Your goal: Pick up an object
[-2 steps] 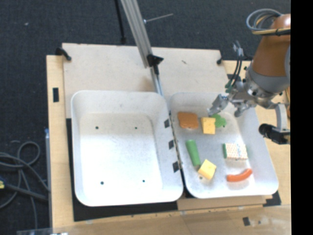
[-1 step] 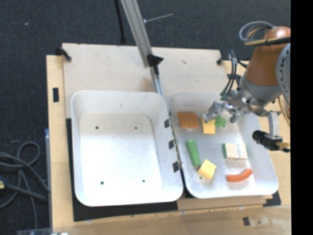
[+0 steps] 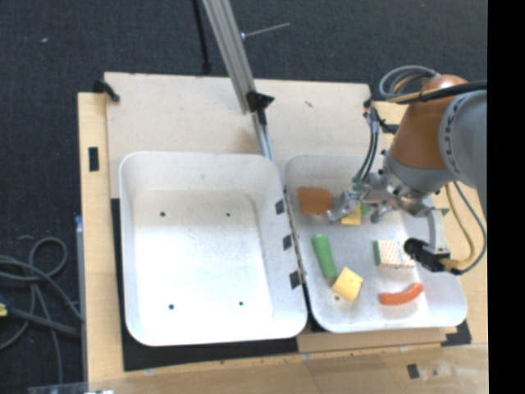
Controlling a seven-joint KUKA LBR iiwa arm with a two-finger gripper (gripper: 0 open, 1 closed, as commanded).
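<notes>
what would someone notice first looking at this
The grey and orange arm reaching in from the right, its tool low over the right bin. Around it lie bright pieces: a green stick, a yellow block, an orange-red piece and a brown piece.

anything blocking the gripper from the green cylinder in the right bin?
Nothing visible. The gripper sits over a small yellow piece beside the brown block; the green cylinder lies below-left of it, with bare bin floor between them.

green cylinder, yellow block, white bins
</notes>
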